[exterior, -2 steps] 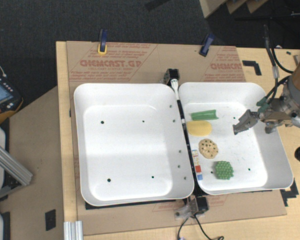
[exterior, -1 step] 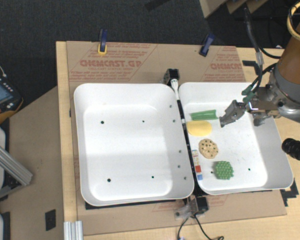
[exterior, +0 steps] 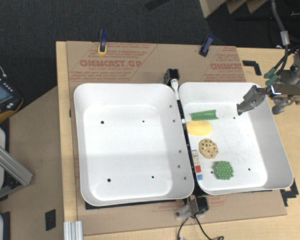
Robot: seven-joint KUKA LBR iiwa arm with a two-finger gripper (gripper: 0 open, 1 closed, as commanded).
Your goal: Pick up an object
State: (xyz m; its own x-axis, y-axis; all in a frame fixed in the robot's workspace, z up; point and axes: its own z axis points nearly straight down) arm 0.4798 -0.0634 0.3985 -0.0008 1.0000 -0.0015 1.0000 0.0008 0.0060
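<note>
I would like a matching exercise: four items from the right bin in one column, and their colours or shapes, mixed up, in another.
Items:
1. item nearest the far rim
2. item just below it
3. third item down
4. item nearest the front rim

Descriptions:
A. tan round, dark specks
B. green bumpy ball
C. long green piece
D. yellow lump

Pairs: 1-C, 2-D, 3-A, 4-B

Four items (exterior: 208,143) crowd the right bin's (exterior: 260,149) left side; its right half lies open.

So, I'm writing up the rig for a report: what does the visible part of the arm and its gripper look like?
The gripper is a grey, blocky metal piece tapering to a dark tip. Behind it, the grey wrist hardware carries black cables and a small green fitting.
</note>
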